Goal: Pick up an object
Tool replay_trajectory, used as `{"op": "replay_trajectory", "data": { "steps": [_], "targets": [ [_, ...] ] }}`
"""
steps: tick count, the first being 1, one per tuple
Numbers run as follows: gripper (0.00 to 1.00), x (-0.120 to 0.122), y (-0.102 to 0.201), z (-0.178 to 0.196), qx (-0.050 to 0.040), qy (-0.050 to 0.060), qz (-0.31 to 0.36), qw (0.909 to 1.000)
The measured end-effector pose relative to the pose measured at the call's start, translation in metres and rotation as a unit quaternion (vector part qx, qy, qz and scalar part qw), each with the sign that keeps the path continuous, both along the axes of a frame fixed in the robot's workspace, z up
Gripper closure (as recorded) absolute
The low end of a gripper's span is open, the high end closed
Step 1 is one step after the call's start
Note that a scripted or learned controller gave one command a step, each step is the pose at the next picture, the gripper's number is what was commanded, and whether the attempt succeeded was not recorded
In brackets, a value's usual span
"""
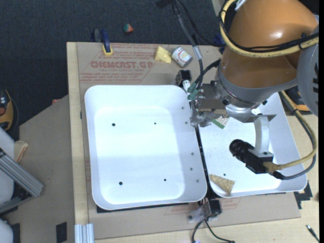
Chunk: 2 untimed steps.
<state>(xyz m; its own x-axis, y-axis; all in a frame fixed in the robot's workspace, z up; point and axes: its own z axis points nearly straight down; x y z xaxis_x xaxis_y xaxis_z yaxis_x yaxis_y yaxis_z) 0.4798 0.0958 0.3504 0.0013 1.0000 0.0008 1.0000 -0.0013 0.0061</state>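
My gripper (pixel 203 114) is low over the right bin (pixel 288 135), close to that bin's left wall and near its back. The grey wrist and the orange band hide most of the bin's back half. Sticking out from under the gripper body is a small green-and-white object (pixel 220 122). A tan wedge-shaped object (pixel 223 183) lies at the bin's front left corner, well apart from the gripper. Nothing can be seen held in the gripper.
The left bin (pixel 136 146) stands just left of the gripper, its wall touching the right bin's. A black cylinder on a yellow hose (pixel 250 156) hangs from the arm over the right bin. A yellow scrap (pixel 163 54) and a white item (pixel 181 56) lie on the board behind the bins.
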Motion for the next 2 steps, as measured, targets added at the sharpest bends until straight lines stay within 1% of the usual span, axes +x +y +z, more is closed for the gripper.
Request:
{"op": "replay_trajectory", "data": {
  "steps": [1, 2],
  "targets": [
    [1.00, 0.001, 0.018, 0.195, 0.0027, -0.008, 0.002, 1.0000],
    [1.00, -0.002, 0.105, 0.086, -0.0017, 0.008, 0.005, 1.0000]
  ]
}}
